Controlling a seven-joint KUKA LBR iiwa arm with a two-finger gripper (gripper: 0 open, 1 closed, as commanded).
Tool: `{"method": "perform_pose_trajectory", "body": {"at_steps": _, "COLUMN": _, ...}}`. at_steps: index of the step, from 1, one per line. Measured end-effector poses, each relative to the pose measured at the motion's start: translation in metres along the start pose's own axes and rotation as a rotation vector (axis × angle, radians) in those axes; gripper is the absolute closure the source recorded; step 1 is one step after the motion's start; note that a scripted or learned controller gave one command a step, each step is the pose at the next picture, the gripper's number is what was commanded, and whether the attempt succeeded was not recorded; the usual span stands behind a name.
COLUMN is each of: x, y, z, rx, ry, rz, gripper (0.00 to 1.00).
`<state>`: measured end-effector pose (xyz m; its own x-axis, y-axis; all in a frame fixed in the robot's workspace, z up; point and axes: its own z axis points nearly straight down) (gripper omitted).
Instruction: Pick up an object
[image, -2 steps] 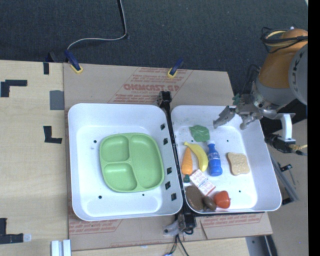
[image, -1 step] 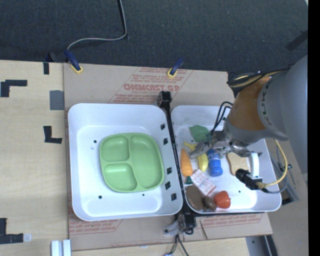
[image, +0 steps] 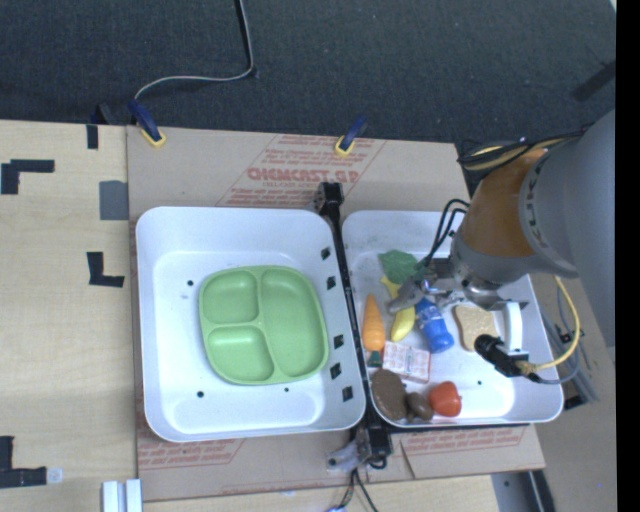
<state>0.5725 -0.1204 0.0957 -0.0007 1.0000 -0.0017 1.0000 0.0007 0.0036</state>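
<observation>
I see the grey two-finger gripper (image: 418, 293) low in the right white bin (image: 535, 405), above the small blue plastic bottle (image: 435, 330) and the yellow banana-shaped toy (image: 402, 323); I cannot tell its opening. I judge the bottle light, rigid and slippery; grip across its body. An orange carrot-shaped toy (image: 372, 325) lies just left. The green divided plate (image: 264, 325) sits in the left bin.

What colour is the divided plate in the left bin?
Light green, plain, seen clearly in the camera view: the divided plate lies in the left bin.
</observation>
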Motion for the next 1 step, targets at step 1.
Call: {"method": "perform_pose_trajectory", "body": {"at_steps": 1, "x": 0.077, "y": 0.0111, "z": -0.0891, "rx": 0.003, "ry": 0.003, "rz": -0.002, "gripper": 1.0}}
